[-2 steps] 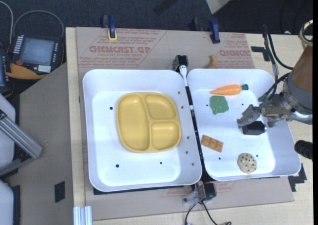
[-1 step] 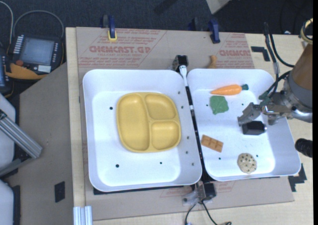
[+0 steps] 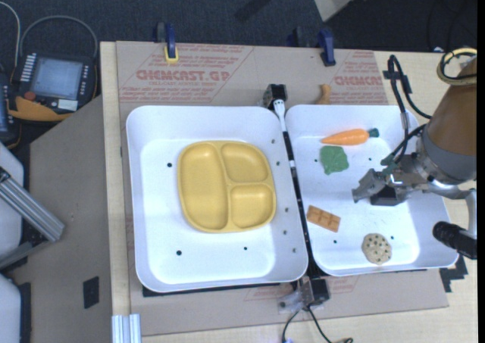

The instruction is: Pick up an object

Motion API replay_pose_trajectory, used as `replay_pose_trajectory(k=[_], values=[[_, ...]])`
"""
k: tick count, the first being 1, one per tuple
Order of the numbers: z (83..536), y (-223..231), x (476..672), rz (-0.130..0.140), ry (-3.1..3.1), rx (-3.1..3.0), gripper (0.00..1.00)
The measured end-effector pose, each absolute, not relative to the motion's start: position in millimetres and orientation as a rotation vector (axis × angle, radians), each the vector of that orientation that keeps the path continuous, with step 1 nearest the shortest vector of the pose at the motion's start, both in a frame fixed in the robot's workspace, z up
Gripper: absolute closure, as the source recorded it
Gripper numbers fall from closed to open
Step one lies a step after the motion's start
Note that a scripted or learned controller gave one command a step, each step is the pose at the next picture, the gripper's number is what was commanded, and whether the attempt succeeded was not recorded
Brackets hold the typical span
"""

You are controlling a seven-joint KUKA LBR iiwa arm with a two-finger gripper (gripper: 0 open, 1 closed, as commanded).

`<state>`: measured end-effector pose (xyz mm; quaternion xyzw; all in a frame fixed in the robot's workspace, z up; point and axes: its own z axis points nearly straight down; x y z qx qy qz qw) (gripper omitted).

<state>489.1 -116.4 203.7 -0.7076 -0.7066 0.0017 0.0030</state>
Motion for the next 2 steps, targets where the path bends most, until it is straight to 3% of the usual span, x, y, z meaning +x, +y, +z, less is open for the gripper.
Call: replay_pose_trajectory(k=[2], values=[[93,-108,494.6,0.003,-2.216,-2.22,0.0]])
